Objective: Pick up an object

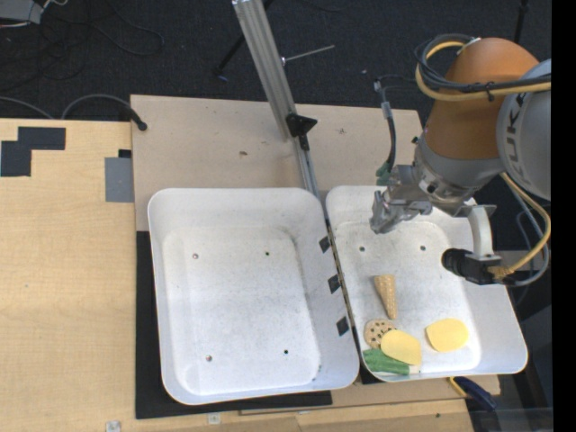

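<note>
Overhead: claw above right bin, toys at near end

Now hovering over the far part of the right bin [504,331]: claw [385,220], finger state impossible to tell from this angle, nothing visibly gripped. Lying well apart from it, toward the bin's near end: cone-shaped toy [386,292], round cracker-like piece [375,332], yellow oval [400,346] overlapping a green piece [384,362], and a second yellow piece [446,335] just to the side. Sitting beside on the table [63,268]: left bin [171,214].
</note>
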Available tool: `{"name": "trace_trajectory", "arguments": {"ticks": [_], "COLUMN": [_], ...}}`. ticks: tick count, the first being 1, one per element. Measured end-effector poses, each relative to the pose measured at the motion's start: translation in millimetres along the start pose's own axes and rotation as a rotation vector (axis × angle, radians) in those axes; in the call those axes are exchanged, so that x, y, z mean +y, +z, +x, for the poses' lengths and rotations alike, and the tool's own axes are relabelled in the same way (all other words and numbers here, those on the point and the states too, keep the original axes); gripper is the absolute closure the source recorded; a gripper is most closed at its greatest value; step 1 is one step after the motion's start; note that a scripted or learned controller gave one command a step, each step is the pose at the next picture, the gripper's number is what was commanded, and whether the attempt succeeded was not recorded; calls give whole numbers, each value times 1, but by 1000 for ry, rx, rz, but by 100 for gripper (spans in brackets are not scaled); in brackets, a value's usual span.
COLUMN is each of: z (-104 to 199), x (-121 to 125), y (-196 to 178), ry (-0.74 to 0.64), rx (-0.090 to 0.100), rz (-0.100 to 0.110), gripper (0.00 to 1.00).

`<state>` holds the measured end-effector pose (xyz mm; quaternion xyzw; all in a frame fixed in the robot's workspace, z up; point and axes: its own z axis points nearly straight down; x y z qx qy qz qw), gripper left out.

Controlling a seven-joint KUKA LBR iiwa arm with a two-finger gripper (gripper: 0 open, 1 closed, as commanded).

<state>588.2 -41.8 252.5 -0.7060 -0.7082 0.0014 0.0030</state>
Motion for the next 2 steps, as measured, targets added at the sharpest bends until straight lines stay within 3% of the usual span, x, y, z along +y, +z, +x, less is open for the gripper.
{"name": "trace_trajectory", "arguments": {"ticks": [1, 2], "z": [49, 97], "x": [-18, -29], "y": [17, 10], "ry": [0, -1], "rx": [0, 0], "rz": [1, 0], "gripper": [100, 100]}}
